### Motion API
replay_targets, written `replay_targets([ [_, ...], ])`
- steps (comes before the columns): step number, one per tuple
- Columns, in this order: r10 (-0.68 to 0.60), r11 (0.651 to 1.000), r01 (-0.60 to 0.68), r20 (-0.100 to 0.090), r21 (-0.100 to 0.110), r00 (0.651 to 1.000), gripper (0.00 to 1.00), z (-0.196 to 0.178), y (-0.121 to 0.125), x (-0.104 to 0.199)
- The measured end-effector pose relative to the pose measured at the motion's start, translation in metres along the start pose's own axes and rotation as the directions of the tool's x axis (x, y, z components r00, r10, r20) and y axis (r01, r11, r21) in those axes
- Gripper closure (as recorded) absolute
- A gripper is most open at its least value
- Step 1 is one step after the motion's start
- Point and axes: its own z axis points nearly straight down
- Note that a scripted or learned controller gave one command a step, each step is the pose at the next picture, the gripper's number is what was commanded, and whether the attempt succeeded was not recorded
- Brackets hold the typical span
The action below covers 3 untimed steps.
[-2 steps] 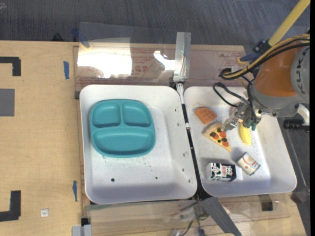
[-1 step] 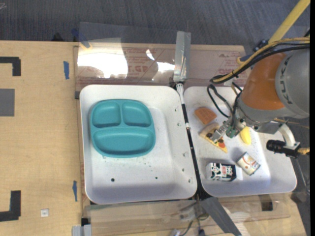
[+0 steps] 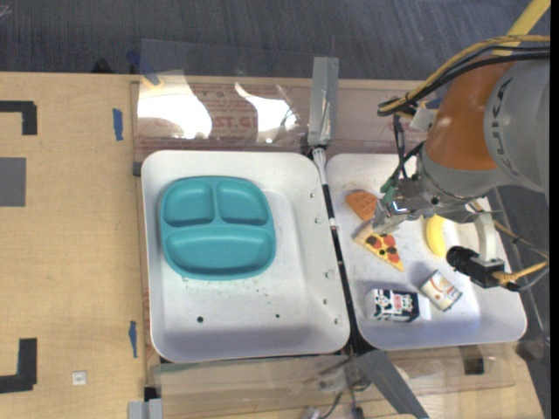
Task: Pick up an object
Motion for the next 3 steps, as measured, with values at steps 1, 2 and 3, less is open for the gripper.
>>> replay_targets([
  [1, 0.41, 0.912, -0.41, 0.0, 0.008, 0.912, 1.0, -0.01, -0.037, 0.074],
  [2, -0.162, 0.987, 0.162, -0.002, 0.006, 0.987, 1.0, 0.002, -0.058, 0.067],
  [3, 0.167, 0.986, -0.167, 0.001, 0.003, 0.986, 1.0, -0.009, -0.068, 0.077],
])
